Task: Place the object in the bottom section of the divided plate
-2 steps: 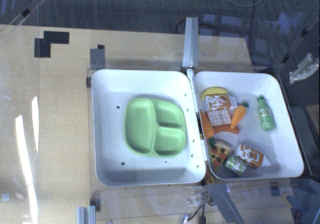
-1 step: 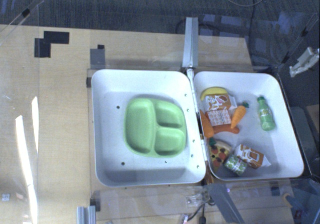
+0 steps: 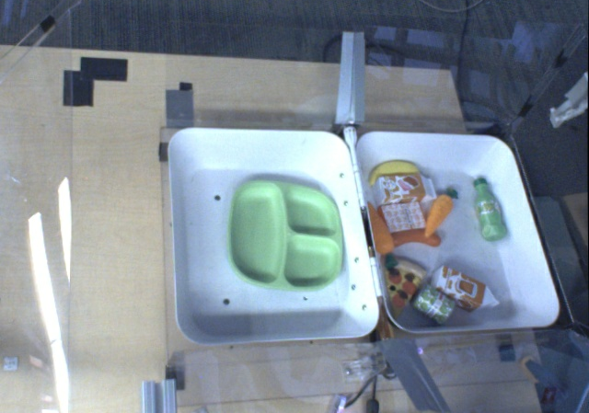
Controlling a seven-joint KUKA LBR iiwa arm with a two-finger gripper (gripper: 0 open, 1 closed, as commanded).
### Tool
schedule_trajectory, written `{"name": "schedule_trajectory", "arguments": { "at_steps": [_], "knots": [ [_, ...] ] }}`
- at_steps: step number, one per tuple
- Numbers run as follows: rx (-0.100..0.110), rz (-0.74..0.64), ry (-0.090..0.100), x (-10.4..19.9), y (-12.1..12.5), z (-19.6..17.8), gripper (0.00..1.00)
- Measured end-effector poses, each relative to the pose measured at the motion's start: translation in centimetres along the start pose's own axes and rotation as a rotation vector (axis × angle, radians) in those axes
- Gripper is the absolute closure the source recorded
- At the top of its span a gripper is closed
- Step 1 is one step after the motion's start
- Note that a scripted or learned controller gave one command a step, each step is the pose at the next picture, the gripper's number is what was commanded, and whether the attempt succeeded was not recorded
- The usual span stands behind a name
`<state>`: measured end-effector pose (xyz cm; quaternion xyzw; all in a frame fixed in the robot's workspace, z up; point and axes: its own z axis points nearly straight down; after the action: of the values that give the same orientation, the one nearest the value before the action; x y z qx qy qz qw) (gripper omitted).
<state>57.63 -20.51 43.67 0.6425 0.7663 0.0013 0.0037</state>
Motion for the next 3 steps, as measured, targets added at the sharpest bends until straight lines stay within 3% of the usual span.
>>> {"name": "schedule_trajectory", "arguments": {
  "at_steps": [1, 2, 3],
  "knots": [
    [-0.007, -0.01, -0.005, 0.2, 0.3, -1.4, 1.0],
    [0.002, 0.269, 0.001, 1.9, -6.8, 12.4, 1.0],
    [0.001, 0.566, 0.001, 1.8, -2.0, 0.0, 1.0]
  ]
}}
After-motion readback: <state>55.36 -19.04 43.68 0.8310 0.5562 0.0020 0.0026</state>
